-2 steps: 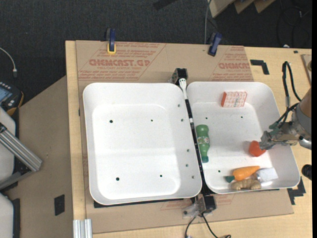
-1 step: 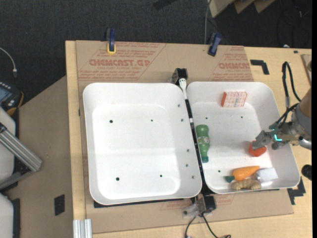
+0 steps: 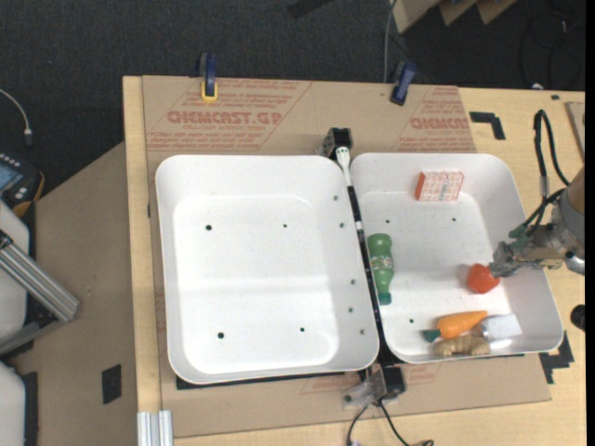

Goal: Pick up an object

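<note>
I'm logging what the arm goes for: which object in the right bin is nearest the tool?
The red object, right beside the tool. The orange carrot, green bottle and pink box lie farther off.

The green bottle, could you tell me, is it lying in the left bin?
No, the green bottle lies in the right bin, against its left wall.

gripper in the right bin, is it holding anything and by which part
Cannot be told: the gripper sits right beside the red object, touching or nearly so, with no grasp visible.

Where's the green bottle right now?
The green bottle lies in the right bin, against its left wall beside the divider, well left of the red object.
</note>
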Controlling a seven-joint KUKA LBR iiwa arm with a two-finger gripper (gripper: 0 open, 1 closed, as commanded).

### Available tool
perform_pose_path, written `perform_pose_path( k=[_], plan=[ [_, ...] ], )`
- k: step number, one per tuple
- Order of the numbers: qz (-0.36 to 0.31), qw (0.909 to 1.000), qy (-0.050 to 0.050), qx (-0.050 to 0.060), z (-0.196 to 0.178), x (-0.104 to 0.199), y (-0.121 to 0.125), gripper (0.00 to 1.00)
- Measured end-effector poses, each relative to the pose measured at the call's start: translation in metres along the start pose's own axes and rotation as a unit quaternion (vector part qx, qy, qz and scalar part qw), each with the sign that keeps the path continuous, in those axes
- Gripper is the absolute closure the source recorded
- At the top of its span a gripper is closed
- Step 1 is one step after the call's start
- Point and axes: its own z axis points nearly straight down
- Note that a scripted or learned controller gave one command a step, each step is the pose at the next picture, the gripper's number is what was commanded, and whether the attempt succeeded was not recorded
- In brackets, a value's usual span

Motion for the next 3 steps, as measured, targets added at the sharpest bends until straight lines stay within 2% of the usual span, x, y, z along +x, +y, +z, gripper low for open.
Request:
perform_pose_path(
  k=[1,2,3],
  plan=[
    [0.0,1.0,-0.001,-0.001,-0.01,0.0,0.001,1.0],
    [0.0,1.0,-0.001,-0.001,-0.009,0.0,0.001,0.0],
    [0.0,1.0,-0.001,-0.003,-0.02,0.0,0.002,1.0]
  ],
)
